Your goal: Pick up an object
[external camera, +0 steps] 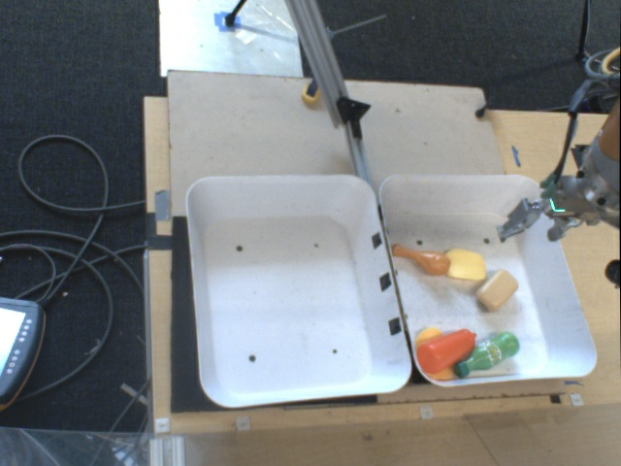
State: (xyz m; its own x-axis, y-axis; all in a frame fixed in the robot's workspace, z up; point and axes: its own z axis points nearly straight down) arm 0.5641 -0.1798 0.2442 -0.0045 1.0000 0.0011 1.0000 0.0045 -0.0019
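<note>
Two white bins side by side: left bin (209,289), right bin (558,299). Gripper (534,219) over the right bin's far right edge, holding nothing; open or closed, cannot tell. In the right bin: yellow-headed brush (448,261) mid-left, tan block (496,289) just right of it, red-orange toy (444,350) and green bottle (488,352) side by side at the near wall.

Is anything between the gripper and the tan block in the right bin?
Nothing visible. The gripper hangs over the right bin's far right part; the tan block lies nearer the camera with bare bin floor between them. The yellow-headed brush sits to its left.
</note>
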